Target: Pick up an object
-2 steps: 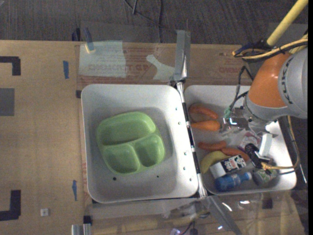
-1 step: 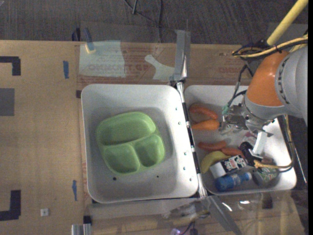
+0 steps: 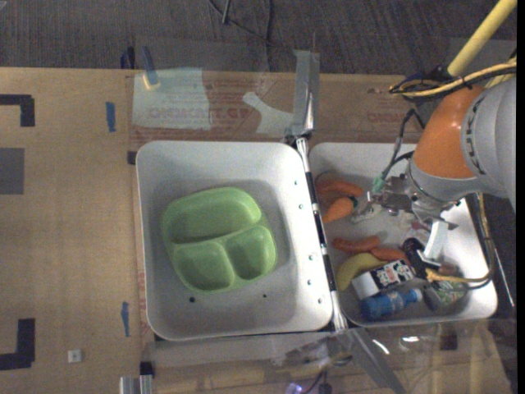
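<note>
My gripper (image 3: 363, 206) is low over the upper left part of the right bin (image 3: 484, 302), reaching in from the right. Just left of it lie two orange carrot-like pieces: one (image 3: 338, 189) by the bin's top left, the other (image 3: 335, 213) touching or nearly touching the gripper tip. Below them lie a reddish sausage (image 3: 356, 243), a yellow banana (image 3: 353, 268), a black-and-white can (image 3: 385, 277) and a blue bottle (image 3: 389, 304). The arm's wrist hides the bin's upper right.
The left bin (image 3: 156, 302) holds a green divided plate (image 3: 218, 238) near its middle. A metal divider (image 3: 316, 245) separates the two bins. A clear plastic sheet (image 3: 205, 101) lies on the bench behind the left bin.
</note>
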You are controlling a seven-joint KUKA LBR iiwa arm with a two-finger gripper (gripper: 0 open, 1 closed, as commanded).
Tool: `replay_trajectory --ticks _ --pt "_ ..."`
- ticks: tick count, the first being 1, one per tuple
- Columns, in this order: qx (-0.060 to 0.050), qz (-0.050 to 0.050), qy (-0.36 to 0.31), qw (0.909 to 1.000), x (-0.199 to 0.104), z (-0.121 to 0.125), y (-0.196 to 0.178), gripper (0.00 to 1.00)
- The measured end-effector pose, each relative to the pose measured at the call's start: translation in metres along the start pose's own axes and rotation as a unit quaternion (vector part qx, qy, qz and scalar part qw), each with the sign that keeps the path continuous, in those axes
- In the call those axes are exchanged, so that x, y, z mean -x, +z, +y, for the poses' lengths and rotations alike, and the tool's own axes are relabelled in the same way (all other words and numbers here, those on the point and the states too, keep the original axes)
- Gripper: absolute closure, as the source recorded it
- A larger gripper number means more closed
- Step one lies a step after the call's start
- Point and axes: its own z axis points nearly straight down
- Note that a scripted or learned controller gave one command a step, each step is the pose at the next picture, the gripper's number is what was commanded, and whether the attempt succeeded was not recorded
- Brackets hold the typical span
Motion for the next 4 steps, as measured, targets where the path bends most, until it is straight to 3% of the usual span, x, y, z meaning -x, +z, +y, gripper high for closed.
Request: replay_trajectory --ticks 1,2,3,4 --pt "-0.003 0.002 -0.042 0.9991 -0.018 -0.087 -0.008 0.0" --pt "-0.001 0.001 0.031 0.9995 -0.014 -0.011 0.0 0.0" --pt "-0.019 0.002 0.008 0.9998 0.039 0.081 0.004 0.0" --pt "-0.007 0.001 -0.148 0.989 0.048 0.091 0.002 0.0"
